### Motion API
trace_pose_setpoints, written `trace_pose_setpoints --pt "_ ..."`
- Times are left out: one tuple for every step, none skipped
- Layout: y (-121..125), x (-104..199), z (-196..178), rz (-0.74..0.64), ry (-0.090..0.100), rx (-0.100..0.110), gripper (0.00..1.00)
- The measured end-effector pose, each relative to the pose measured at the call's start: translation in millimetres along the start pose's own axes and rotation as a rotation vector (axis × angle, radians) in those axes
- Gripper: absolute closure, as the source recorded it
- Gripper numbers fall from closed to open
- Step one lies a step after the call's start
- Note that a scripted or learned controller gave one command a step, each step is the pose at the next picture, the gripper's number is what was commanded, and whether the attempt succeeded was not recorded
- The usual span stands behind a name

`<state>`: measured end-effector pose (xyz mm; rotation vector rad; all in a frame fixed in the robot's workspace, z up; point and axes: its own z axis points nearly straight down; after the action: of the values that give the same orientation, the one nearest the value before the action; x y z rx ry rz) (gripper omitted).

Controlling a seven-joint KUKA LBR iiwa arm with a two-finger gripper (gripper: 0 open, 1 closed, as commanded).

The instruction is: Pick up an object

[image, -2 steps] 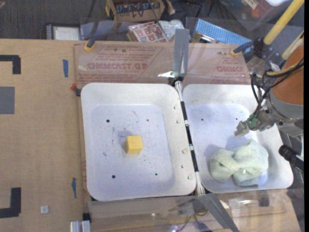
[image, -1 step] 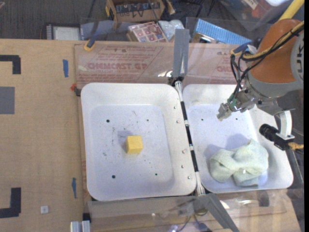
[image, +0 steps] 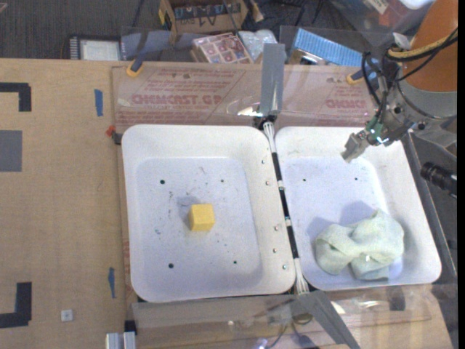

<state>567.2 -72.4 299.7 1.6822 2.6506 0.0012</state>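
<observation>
While hovering above the crumpled cloth (image: 360,247), gripper (image: 354,148) state impossible to tell; risks pinching only a loose fold, then slipping.

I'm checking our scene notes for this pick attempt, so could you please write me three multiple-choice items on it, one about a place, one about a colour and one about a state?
1. Where does the small block lie?
A. In the left bin
B. In the right bin
C. On the bench outside the bins

2. What colour is the block?
A. Red
B. Yellow
C. Blue

3. How does the cloth lie?
A. Folded flat in a neat square
B. Draped over the divider between the bins
C. Crumpled in a heap

Answers:
1. A: the block rests near the middle of the left bin.
2. B: it is plainly yellow against the white floor.
3. C: the pale green cloth is bunched up in the near part of the right bin, away from the claw over the far part.
</observation>
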Motion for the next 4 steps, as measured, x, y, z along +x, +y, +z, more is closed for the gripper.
trace_pose_setpoints --pt "-5.2 48.5 53.8 0.131 0.002 0.002 1.0" --pt "10.8 88.7 78.9 0.305 0.002 0.003 1.0" --pt "87.2 78.6 73.3 0.418 0.0 0.001 1.0" --pt "26.9 22.8 92.2 0.397 0.001 0.003 1.0"
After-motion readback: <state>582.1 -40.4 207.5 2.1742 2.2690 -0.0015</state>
